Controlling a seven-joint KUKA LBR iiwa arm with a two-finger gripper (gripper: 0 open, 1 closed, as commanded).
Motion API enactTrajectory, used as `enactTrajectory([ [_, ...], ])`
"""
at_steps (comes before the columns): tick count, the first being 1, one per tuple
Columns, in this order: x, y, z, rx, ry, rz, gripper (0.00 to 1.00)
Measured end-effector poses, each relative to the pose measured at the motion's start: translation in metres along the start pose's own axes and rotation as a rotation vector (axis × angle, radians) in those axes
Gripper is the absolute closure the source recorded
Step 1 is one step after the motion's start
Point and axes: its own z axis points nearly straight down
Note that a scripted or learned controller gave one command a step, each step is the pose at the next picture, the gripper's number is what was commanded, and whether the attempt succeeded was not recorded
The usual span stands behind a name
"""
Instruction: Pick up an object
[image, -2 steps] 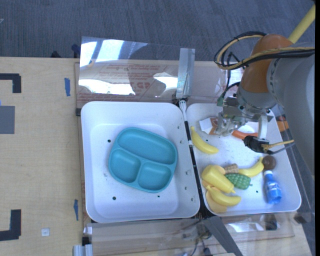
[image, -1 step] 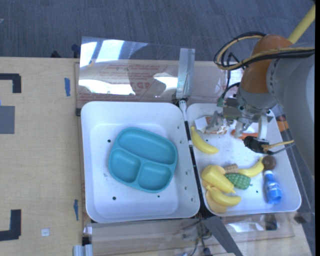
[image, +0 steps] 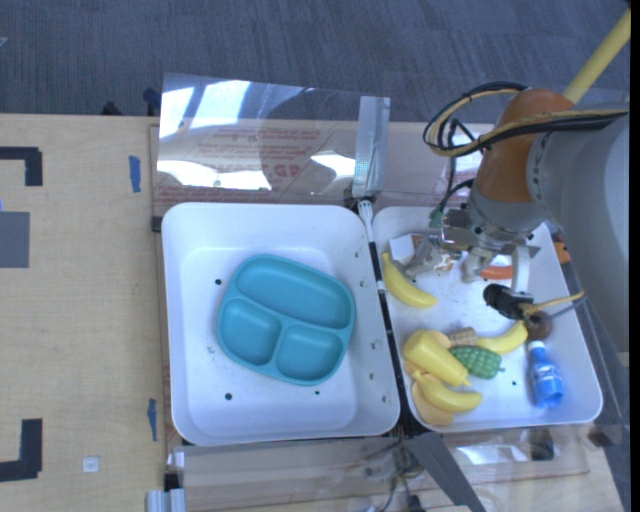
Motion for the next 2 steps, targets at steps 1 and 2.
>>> enactTrajectory([
  [1, 0.002, 0.0, -0.011, -0.003, 0.002, -0.001, 1.0],
  [2, -0.072, -0.057, -0.059, -0.057, -0.007, -0.062, 1.0],
])
